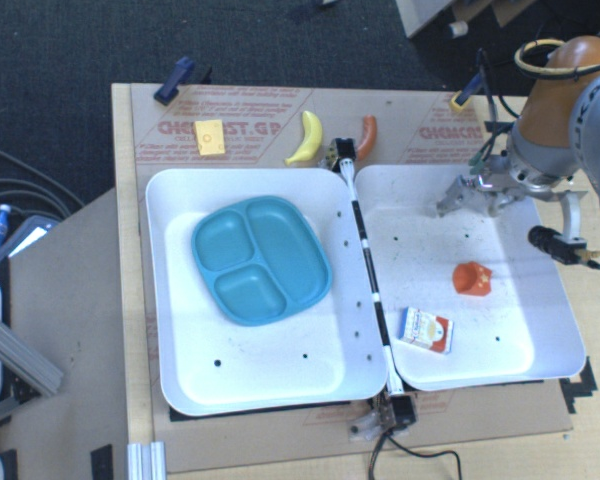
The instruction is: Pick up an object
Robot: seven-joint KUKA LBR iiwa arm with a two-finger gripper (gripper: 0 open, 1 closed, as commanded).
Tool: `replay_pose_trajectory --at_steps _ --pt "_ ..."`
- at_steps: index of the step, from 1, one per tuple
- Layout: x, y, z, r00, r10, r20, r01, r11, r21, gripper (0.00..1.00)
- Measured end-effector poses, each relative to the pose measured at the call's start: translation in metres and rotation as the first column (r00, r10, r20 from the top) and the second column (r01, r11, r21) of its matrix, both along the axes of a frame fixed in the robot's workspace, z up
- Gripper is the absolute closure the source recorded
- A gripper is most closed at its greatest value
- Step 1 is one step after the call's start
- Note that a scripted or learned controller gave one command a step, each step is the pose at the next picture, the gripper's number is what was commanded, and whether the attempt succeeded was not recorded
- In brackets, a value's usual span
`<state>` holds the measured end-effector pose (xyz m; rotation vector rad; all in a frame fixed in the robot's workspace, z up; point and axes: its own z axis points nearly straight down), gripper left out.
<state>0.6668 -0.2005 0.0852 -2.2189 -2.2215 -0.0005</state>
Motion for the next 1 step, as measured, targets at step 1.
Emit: replay_pose_trajectory --at_steps 1 --pt "0.0008 0.0003 0.0106 1.0 0.0 0.002 0.0 1.0 -0.001 1.0"
